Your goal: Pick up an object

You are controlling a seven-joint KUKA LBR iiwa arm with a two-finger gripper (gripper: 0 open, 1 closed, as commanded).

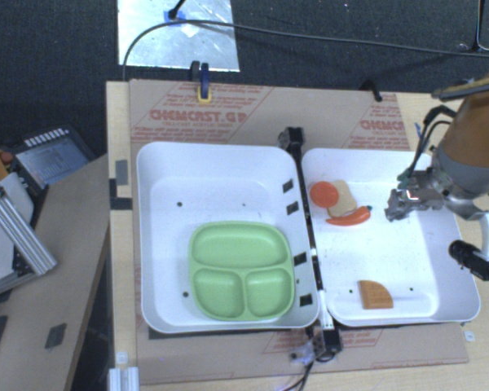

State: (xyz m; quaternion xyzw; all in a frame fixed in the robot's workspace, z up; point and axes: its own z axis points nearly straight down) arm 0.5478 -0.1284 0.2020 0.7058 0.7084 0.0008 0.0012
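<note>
In the right bin (440, 304) lie a round orange-red piece (323, 192), a tan piece (343, 199) beside it, and a curved red chili-like piece (350, 217) just in front of them. A brown bread-like wedge (375, 295) rests near the bin's front wall. My gripper (398, 206) hangs over the right bin's middle right, a short way to the right of the red pieces. It touches none of them, and nothing shows between its fingers.
The left bin (159, 218) holds a green three-compartment tray (240, 269). A black clip rail (303, 226) runs between the bins. The grey arm with its orange band (477, 133) comes in from the right. Cables cross the dark floor behind.
</note>
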